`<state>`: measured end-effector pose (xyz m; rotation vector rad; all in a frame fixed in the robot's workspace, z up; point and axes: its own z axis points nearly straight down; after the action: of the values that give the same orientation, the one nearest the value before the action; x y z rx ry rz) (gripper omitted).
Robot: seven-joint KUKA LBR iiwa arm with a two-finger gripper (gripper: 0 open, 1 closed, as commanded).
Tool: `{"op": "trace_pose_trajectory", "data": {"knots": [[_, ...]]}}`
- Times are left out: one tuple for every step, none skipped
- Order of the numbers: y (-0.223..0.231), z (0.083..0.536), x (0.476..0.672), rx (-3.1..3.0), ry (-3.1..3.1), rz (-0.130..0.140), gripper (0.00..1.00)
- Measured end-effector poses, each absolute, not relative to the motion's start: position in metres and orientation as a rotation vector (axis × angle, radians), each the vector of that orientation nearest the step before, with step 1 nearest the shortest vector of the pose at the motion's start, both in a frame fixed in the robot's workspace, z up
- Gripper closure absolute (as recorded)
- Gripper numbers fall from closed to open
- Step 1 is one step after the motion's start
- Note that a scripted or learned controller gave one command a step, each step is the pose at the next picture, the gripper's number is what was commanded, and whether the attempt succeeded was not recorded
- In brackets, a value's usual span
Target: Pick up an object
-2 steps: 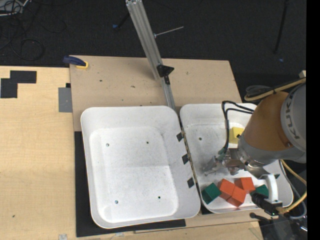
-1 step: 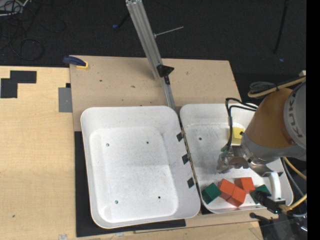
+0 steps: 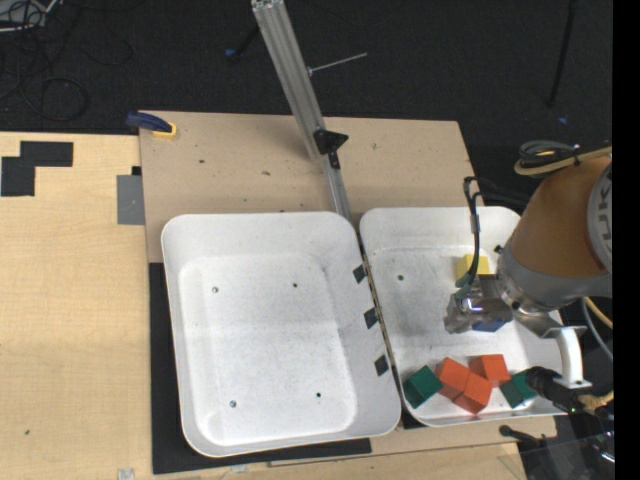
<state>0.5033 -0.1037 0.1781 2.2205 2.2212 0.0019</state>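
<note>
Down in the right bin [image 3: 420,238], the gripper [image 3: 470,311] sits low over the white floor, toward the bin's right half, with the grey arm [image 3: 560,243] and its orange band reaching in from the right above it. How far the gripper is open cannot be told from this slant, since the metal parts blur together and the wrist hides much of them; nothing can be made out between them. A yellow block [image 3: 475,265] lies just beside the gripper on its far side, partly hidden by the arm, and a small blue piece [image 3: 490,318] shows right against the gripper's right flank, though whether it is a loose object or part of the tool is unclear. Near the bin's front wall lies a cluster of blocks: a green block [image 3: 422,384] to the left, two orange blocks [image 3: 463,380] [image 3: 491,369] touching each other in the middle, and another green block [image 3: 517,390] at the right. This cluster is apart from the gripper. The left bin [image 3: 200,258] stands alongside, its edge meeting the right bin's at three dark clips. Both bins rest on the brown surface [image 3: 250,163], where a slanted metal rail [image 3: 292,68] rises behind them.
</note>
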Motion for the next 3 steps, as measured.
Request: {"op": "trace_pose_trajectory", "data": {"knots": [[-0.105,0.231,0.504,2.219,2.22,0.003,1.0],[-0.053,0.219,0.51,2.221,2.229,-0.002,1.0],[0.003,0.215,0.522,2.219,2.23,-0.002,1.0]]}}
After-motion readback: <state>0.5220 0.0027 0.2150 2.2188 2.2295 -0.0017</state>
